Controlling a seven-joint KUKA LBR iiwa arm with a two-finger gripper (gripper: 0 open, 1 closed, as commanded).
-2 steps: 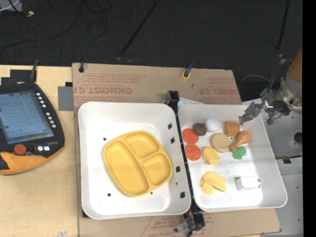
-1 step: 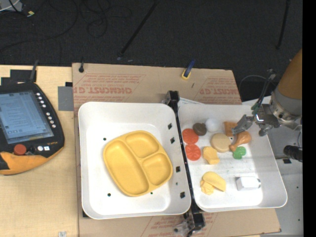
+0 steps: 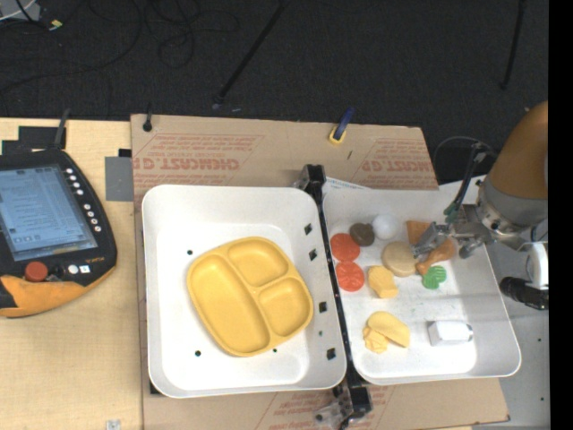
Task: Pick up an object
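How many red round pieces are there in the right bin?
2. One red disc lies near the bin's left wall, beside the brown piece. The other red disc lies just below it, left of a yellow piece. The gripper may hide more.

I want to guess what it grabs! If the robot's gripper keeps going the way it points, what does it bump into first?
Probably the orange carrot-like piece, right at the gripper tip in the right bin. Next in that line comes the round tan piece. Height is hard to judge from above, so it may be hovering over them.
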